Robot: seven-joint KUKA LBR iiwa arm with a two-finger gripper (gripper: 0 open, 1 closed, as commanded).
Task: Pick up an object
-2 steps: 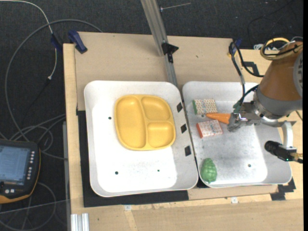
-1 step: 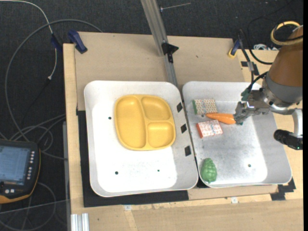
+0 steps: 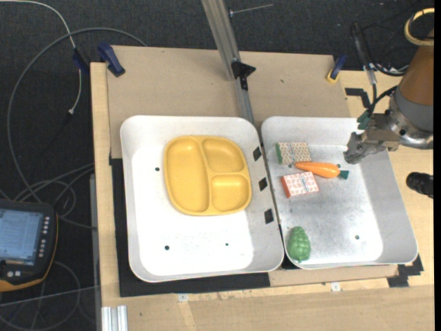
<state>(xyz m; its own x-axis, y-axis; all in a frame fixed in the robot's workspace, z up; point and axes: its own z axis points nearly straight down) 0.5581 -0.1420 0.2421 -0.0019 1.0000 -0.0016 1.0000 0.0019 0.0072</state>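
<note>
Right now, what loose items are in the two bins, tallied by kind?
Carrot: 1
Patterned boxes: 2
Green lump: 1
Yellow tray: 1
Total: 5, with four in the right bin and the tray in the left bin.

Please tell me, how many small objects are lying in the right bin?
4. A patterned box near the bin's far left, an orange carrot just in front of it, a red-patterned box below that, and a green object at the near-left corner. None seems hidden.
</note>
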